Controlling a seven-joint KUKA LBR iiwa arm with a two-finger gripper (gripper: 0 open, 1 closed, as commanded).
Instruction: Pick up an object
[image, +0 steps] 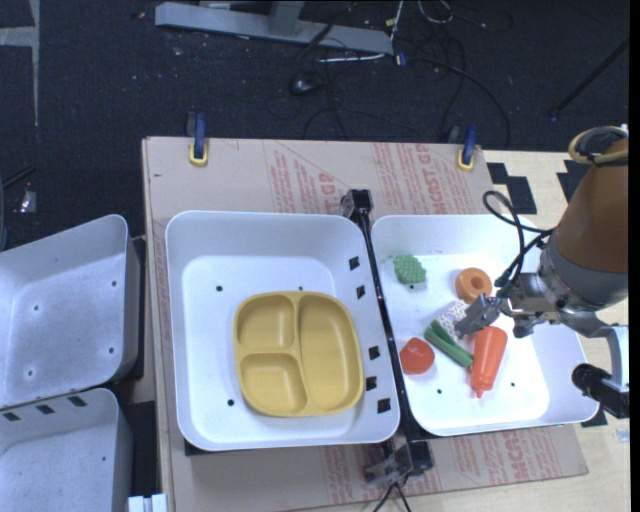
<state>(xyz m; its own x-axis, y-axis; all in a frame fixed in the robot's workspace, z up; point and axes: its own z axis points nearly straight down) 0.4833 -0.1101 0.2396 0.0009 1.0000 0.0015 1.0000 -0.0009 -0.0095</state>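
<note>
arm (590, 235) — orange band | grey wrist | black cable looped alongside — dark metal head

- A robotics lab or test cell, not a home: a plain brown cardboard-covered bench board (260, 175) with red printed lettering is held down by two yellow-and-blue spring clamps (198, 140).
- Two shallow white plastic bins (190, 330) sit side by side on it, with further white moulded trays (60, 300) at the left.
- Loose black cables (440, 70) trail over a dark speckled floor (100, 70), beside a grey metal stand base (270, 25).
- Toy plastic foods (487, 358) and a yellow compartment plate (298, 352) serve as test props.
</note>
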